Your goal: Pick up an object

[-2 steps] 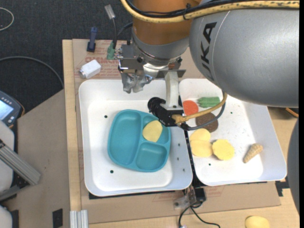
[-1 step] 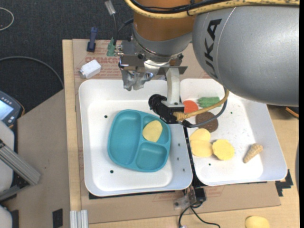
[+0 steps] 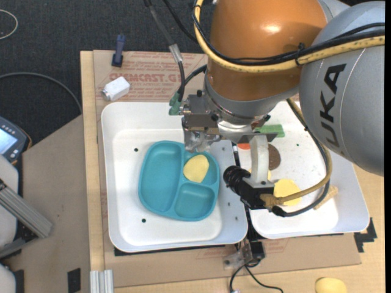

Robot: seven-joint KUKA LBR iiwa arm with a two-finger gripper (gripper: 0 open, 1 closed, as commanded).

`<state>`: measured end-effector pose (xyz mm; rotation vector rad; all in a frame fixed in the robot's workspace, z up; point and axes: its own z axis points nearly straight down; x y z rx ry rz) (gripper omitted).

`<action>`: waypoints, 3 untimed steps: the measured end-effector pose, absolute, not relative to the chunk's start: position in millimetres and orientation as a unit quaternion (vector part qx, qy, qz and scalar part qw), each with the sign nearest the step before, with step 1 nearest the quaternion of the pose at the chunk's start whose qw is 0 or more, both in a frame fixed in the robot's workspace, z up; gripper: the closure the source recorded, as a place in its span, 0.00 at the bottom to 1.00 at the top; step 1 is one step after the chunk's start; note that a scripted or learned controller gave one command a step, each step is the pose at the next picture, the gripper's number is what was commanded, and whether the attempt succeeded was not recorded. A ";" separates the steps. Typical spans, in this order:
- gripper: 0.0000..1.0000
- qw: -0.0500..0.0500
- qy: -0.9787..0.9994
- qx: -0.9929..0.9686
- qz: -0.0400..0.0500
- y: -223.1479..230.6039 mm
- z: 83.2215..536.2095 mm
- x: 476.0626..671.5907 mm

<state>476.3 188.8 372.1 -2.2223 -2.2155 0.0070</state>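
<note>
Yellow object [image 3: 196, 168] in the teal tray [image 3: 160, 182], arm's end effector [image 3: 197, 140] directly above it, grip state unclear.

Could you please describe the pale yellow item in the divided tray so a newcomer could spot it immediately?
Look in the left white bin, where a teal divided tray lies. The pale yellow rounded piece sits in its upper right compartment, the tray's one content, just below the gripper.

A pale yellow, rounded object [image 3: 196, 168] is seen lying flat in the upper right compartment of a teal divided plate [image 3: 164, 182], just below the gripper [image 3: 197, 140], apparently untouched by it.
</note>
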 end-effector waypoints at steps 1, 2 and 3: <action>1.00 0.000 -0.707 -0.707 0.000 191.5 382.4 479.4; 1.00 -0.002 -0.704 -0.710 0.001 131.2 348.5 549.3; 1.00 0.003 -0.707 -0.707 0.005 148.1 243.0 541.9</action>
